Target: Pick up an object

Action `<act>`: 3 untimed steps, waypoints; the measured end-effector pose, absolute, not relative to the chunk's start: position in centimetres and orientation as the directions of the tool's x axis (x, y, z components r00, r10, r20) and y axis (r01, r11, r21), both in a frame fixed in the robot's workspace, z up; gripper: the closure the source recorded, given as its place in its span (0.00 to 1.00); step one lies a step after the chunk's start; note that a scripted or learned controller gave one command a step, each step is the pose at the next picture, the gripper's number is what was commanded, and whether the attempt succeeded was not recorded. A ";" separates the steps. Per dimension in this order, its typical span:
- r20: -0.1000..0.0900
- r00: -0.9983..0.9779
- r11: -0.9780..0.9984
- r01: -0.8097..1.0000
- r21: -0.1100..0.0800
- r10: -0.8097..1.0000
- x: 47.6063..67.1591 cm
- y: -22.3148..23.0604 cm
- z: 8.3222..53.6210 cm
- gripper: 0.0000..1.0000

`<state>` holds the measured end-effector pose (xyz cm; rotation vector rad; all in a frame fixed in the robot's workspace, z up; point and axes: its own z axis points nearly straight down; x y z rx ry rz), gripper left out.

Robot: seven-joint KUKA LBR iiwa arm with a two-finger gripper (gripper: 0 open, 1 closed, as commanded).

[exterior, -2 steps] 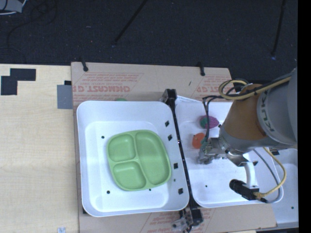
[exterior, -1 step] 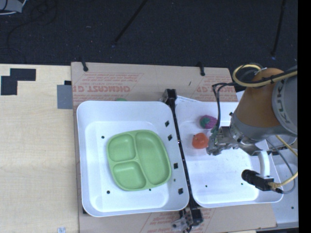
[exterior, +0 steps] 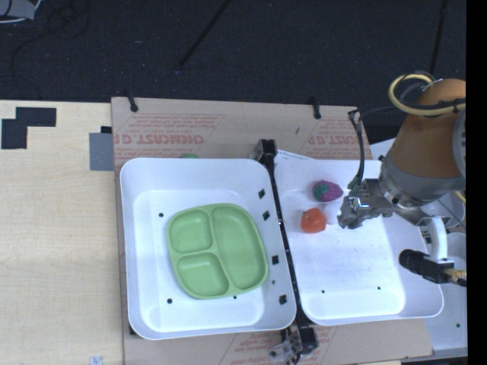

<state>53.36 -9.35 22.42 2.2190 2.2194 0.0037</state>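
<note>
Pale wood worktop carries two white bins point(exterior: 144, 204). Fingers point(exterior: 348, 217) hover, grip state unclear, with the orange object point(exterior: 313, 220) just beside them; lowering squarely over it would probably serve best.

A pale wooden tabletop point(exterior: 53, 226) carried a sheet of brown cardboard point(exterior: 198, 131) printed with red lettering. On the cardboard sat two shallow white bins side by side, touching: the left bin point(exterior: 141, 204) and the right bin point(exterior: 358, 295). Dark patches point(exterior: 30, 124) marked the tabletop's left part.
</note>
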 end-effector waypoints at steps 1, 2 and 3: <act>0.000 0.000 0.000 1.000 0.000 1.000 53.4 -9.5 24.8 1.00; 0.002 -0.004 0.004 1.000 -0.002 1.000 54.3 -3.9 24.5 1.00; 0.003 -0.005 0.005 1.000 -0.003 1.000 53.7 1.6 25.0 1.00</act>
